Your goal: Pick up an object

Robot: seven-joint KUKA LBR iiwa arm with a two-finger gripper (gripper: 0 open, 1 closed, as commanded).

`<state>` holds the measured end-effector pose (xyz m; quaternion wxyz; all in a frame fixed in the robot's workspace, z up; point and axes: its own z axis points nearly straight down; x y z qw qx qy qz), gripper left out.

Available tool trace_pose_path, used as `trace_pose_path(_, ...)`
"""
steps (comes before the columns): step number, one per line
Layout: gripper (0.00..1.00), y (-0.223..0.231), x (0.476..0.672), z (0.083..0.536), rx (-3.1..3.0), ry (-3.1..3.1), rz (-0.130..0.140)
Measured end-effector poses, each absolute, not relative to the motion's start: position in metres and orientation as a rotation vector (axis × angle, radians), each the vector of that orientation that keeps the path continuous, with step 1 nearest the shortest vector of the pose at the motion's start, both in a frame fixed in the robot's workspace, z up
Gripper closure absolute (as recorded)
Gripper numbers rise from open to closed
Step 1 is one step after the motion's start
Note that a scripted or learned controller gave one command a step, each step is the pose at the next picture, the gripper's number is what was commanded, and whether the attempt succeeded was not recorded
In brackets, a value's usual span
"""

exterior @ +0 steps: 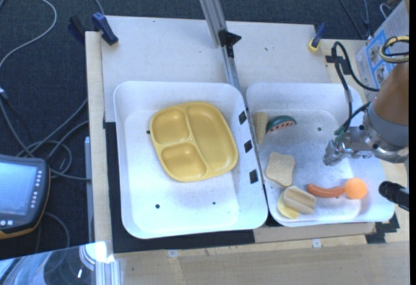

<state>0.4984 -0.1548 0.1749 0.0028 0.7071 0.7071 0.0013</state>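
We see the bench under bright, even overhead light. The two white bins (130, 166) read almost washed out, with faint soft shadows along their inner walls. A patch of glare (97, 254) sits at the lower left of the frame. Focus is moderate throughout; fine detail is soft, and the dark carpet (45, 30) looks grainy.

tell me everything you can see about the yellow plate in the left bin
The yellow divided plate looks like smooth moulded plastic, a rounded rectangle with three compartments: two smaller ones and one long one. It lies flat, right side up and turned at a slant, on the floor of the left bin. Its compartments hold nothing, and only the bin touches it.
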Motion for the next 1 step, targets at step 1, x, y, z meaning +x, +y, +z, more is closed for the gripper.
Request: trace_pose_path(1,1.00,-0.1551,0.5003,0.2289,2.214,2.218,0.006)
